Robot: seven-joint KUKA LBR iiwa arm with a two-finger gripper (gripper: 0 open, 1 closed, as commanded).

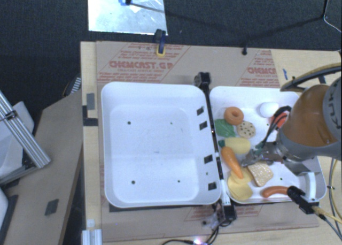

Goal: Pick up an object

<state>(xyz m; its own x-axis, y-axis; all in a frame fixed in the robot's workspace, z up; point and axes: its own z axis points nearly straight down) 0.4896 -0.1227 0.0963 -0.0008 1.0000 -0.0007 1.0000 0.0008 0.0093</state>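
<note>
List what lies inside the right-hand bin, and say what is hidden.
In the right bin: doughnut, cookie, carrot, toast slice, sausage. The arm covers the bin's right part.

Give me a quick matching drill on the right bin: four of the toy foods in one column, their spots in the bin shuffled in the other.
Things:
1. donut
2. carrot
3. sausage
4. egg

Places:
A. along the near edge, right of the yellow piece
B. far side, nearest the arm
C. far side, just above the cookie
D. by the divider, slanting beside the bread slice

Pairs: 1-C, 2-D, 3-A, 4-B
</note>
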